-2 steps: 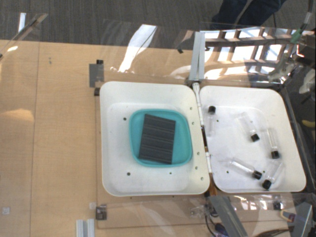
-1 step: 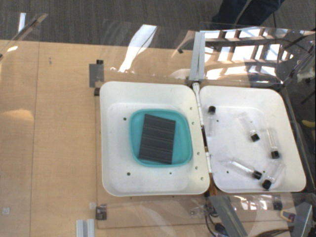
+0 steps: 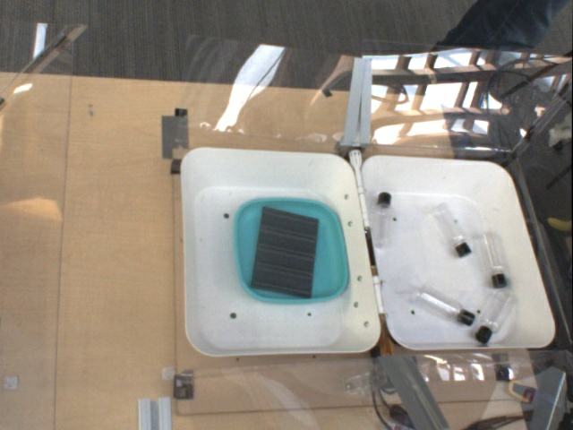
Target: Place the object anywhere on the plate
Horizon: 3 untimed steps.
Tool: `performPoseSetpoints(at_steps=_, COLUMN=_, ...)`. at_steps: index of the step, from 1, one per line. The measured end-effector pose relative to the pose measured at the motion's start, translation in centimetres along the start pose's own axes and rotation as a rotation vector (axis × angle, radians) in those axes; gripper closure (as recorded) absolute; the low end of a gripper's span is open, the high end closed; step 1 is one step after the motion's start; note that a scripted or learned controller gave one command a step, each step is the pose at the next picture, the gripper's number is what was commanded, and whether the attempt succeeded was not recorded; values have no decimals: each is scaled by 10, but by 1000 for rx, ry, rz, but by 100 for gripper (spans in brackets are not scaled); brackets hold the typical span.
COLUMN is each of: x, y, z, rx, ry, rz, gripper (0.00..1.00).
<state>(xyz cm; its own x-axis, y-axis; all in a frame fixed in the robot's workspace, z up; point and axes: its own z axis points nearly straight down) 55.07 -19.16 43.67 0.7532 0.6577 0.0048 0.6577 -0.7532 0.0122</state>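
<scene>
1. A dark grey ribbed rectangular block (image 3: pixel 286 253) lies flat on the teal square plastic plate (image 3: pixel 245 231) in the left shallow white bin (image 3: pixel 204 316), its long axis running nearly top to bottom.
2. The jaws' state cannot be told.
3. Several small clear black-capped vials (image 3: pixel 453 237) lie scattered in the right white bin (image 3: pixel 421 182), well apart from the plate.

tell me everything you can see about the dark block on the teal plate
The dark block is a flat, dark grey rectangular slab with faint ridges or bands running across it, matte, perhaps foam or rubber. It lies flat on the teal plate, roughly centred, its long side tilted slightly off upright in the view. It sits wholly within the plate's rim, and the plate rests in the left white bin. Only the plate touches it.
</scene>
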Motion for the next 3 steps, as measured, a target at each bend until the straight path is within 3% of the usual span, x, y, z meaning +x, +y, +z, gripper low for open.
performPoseSetpoints(at_steps=2, x=-56, y=-30, z=1, rx=3, ry=-3, rz=357, gripper=0)
performPoseSetpoints(at_steps=3, x=-56, y=-30, z=0, rx=1, ry=-2, rz=509, gripper=0)
